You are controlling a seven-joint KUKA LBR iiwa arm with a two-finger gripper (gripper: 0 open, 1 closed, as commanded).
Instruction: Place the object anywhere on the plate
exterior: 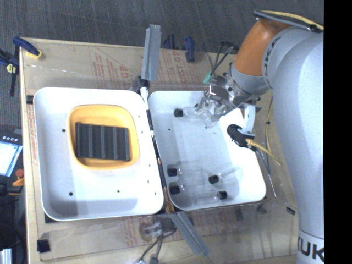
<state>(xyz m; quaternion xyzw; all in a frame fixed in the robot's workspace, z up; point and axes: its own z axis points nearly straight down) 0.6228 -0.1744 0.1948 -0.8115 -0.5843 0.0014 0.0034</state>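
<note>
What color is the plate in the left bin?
The plate is yellow-orange with a dark ribbed middle, seen in the camera view.

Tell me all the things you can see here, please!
Bins: two, white, side by side on the bench.
Plate: one, yellow with a dark ridged middle, in the left bin.
Small bottles: about six, clear with black caps, in the right bin; one near the top, the rest near the bottom.
Bench: one, brown, under the bins.
Clamps: blue, at the bench's far edge.
Arm: one, grey with an orange band, reaching in from the right.
Jaws: over the right bin's top.
</note>
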